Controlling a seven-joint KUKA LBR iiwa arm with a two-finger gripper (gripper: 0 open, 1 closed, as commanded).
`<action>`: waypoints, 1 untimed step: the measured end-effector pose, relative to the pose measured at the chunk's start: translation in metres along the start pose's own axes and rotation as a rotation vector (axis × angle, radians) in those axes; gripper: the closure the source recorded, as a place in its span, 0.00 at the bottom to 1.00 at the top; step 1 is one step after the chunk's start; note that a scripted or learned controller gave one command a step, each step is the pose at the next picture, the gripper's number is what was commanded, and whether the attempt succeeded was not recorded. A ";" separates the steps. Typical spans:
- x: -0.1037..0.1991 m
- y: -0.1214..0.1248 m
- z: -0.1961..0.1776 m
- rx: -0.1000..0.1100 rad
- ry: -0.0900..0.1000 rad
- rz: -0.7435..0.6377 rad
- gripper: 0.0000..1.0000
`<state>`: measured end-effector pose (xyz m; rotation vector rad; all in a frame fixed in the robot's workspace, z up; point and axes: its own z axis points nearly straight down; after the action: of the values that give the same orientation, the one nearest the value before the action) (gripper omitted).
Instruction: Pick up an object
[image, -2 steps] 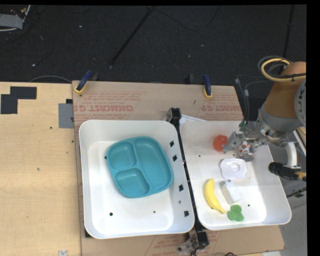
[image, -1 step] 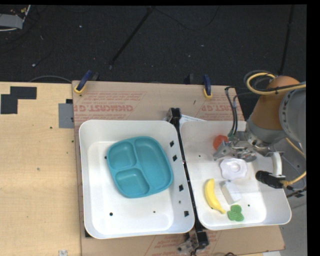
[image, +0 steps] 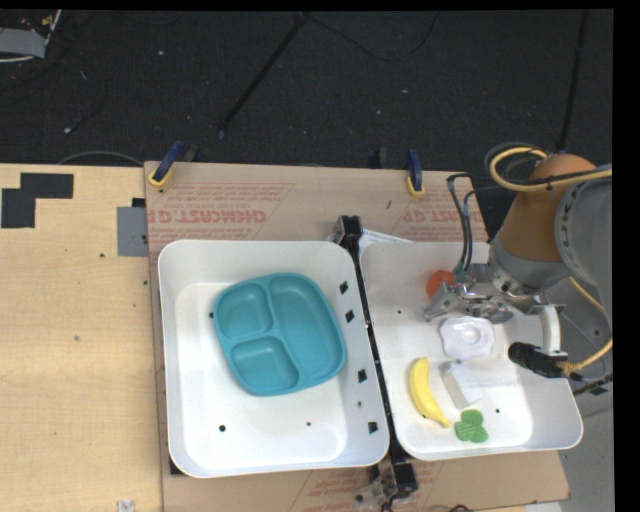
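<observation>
Camera view, hand (image: 466, 336) low in right bin (image: 560, 425), finger state unclear, banana (image: 427, 392) nearby.

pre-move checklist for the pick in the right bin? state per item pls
1. Gripper is over the right bin: ok.
2. Finger state: cannot tell, the wrist hides it from above.
3. Something held: cannot tell. A white object sits right below the gripper, contact unclear.
4. Other targets lie free in the bin: ok. Banana and green toy are near the front, apart from the gripper.
5. Orange-red object is beside the gripper, partly hidden: cannot tell if it would get bumped.
6. Teal divided plate in the left bin is out of the arm's way: ok.
</observation>
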<state>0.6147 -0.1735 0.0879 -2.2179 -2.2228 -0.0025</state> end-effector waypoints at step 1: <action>-0.002 0.000 -0.010 0.000 -0.002 0.002 1.00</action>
<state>0.6143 -0.1753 0.0982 -2.2207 -2.2219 -0.0003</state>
